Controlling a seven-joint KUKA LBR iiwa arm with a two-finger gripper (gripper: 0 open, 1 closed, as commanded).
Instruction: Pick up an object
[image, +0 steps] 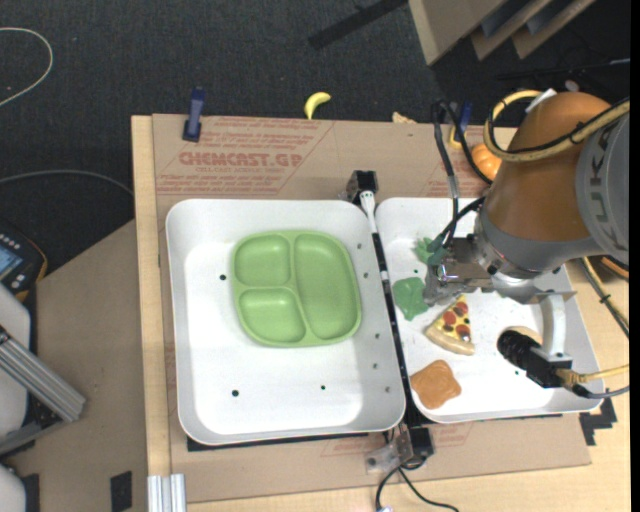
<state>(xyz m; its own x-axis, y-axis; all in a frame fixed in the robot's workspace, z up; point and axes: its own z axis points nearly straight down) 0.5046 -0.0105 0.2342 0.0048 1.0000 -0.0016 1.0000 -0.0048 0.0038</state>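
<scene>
In the right bin (560, 405) my gripper (441, 283) hangs low near the left wall, under the grey arm with its orange band. A green toy piece (409, 297) lies just left of the gripper, touching or nearly touching it. Another small green leafy piece (431, 249) shows right behind the gripper. A toy pizza slice (453, 327) lies just in front of the gripper, to its right. A brown toast-like piece (435, 384) rests near the bin's front left corner. The arm hides the back right of this bin.
The left bin (200, 390) holds a green divided plate (297, 288) in its middle. A black clip (362, 185) sits where the bins meet at the back. A blue clip (194, 113) and a yellow banana toy (317, 102) lie on the cardboard behind.
</scene>
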